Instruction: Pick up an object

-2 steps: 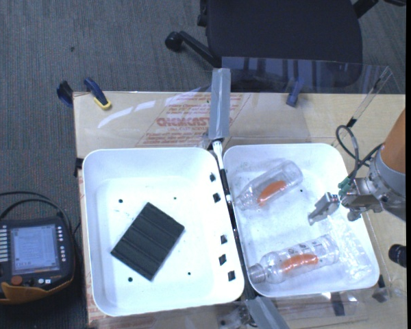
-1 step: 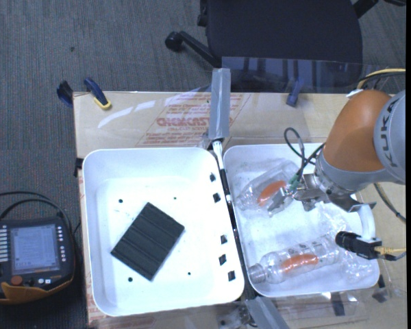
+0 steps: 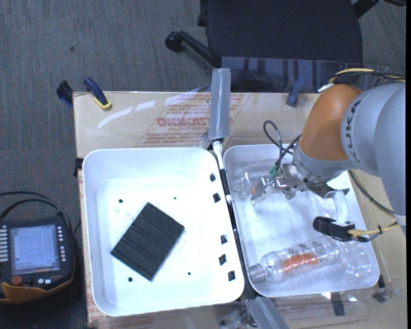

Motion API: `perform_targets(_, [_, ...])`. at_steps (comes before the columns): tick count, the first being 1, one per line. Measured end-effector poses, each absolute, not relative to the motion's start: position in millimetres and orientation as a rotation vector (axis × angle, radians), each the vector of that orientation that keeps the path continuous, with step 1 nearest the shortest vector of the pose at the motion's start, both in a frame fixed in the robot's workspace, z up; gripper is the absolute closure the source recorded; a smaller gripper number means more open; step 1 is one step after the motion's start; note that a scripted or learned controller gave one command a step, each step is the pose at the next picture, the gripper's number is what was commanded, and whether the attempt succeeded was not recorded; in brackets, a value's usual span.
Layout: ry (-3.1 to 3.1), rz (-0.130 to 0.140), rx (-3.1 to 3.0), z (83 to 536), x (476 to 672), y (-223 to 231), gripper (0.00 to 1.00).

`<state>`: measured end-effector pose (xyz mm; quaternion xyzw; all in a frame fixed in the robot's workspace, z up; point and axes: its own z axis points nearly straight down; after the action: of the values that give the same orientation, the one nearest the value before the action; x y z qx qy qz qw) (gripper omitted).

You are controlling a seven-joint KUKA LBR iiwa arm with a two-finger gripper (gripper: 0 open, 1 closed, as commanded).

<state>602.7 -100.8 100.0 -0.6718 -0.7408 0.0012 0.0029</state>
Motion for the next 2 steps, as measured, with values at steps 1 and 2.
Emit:
perform_targets(1, [-2.059, 0.006, -2.368, 185, 629.0, -55, 0.00])
perform_targets(2, [-2.085, -0.027, -2.371, 135, 646.3, -71, 0.00])
